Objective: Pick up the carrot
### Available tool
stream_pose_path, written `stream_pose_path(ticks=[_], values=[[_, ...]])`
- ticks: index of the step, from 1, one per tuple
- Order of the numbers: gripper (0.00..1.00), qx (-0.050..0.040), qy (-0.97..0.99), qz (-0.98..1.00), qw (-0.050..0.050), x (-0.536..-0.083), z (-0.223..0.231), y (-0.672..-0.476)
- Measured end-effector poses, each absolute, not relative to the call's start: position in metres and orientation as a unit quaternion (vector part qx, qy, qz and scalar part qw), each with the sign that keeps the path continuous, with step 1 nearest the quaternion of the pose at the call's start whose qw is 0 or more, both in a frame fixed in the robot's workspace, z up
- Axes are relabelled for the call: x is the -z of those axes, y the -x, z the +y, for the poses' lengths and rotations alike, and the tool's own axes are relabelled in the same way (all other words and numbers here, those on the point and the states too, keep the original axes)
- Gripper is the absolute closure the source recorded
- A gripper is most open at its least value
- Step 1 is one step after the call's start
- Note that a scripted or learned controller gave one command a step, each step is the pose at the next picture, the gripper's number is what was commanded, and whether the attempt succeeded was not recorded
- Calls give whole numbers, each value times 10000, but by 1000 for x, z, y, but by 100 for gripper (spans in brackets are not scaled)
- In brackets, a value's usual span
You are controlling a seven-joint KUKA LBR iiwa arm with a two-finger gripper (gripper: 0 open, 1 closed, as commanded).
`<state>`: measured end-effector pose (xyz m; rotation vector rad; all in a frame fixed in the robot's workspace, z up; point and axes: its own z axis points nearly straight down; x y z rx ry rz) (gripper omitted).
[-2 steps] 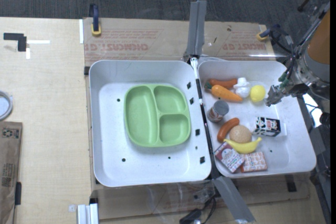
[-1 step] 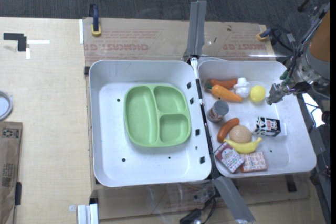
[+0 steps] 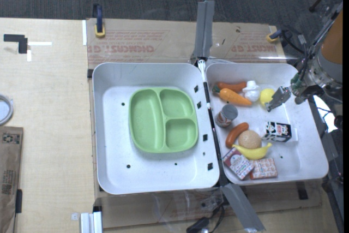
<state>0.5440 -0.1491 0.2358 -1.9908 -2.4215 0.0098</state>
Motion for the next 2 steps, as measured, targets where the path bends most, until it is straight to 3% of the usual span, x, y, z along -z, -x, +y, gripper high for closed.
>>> stream_pose_path(ticks=[1, 2], values=[[0, -10, 6826, -7308, 8, -119, -117, -581], [0, -9, 5967, -8025, 0, -90, -110, -629]])
